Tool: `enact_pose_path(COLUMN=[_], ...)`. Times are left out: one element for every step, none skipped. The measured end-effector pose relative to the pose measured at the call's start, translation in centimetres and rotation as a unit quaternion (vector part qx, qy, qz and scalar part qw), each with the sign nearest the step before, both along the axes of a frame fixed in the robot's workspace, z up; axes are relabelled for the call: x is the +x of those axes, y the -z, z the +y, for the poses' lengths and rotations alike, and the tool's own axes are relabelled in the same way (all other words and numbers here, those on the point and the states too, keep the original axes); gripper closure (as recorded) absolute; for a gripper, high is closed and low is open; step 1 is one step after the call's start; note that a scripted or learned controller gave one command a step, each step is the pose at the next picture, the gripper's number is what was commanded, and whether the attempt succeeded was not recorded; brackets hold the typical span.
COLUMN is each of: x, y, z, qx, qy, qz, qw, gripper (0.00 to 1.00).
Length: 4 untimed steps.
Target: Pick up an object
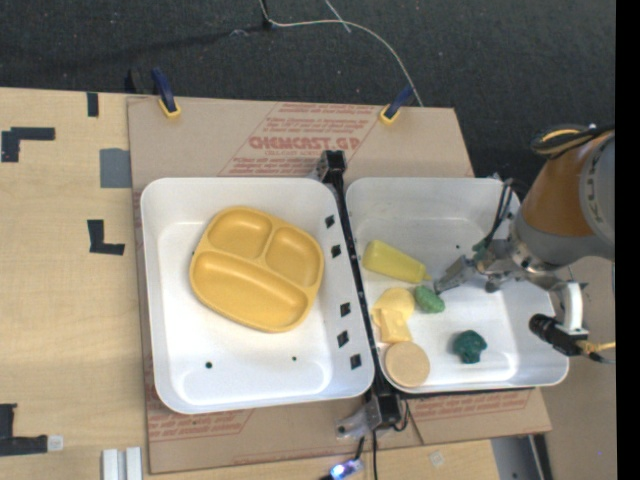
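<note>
The tool (447, 279) reaches low into the right bin (440, 200) from the right, its tip just beside the small green lump (429, 299), likely the pick target. Whether it pinches anything I cannot tell. The yellow tray (257, 267) lies alone in the left bin (170, 198), well apart.

Hand (447, 280) beside green lump (429, 299) (right bin (420, 198)).
</note>
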<state>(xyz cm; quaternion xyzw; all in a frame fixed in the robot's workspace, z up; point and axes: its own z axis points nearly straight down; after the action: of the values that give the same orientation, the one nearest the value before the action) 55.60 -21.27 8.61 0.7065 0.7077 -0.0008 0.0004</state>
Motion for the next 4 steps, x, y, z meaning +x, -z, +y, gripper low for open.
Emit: enact_pose_path(x=[0.1,0.0,-0.1,0.0], y=[-1.3,-5.5,-11.9,-12.1], z=[0.0,0.1,0.3,0.4], qx=[-0.0006,0.0003,-0.0002,0.0008], qy=[0.000,0.000,0.000,0.000], qz=[-0.001,-0.002,-0.003,0.000], qw=[1.0000,1.0000,1.0000,1.0000], gripper=[1.00,1.00,1.00,1.00])
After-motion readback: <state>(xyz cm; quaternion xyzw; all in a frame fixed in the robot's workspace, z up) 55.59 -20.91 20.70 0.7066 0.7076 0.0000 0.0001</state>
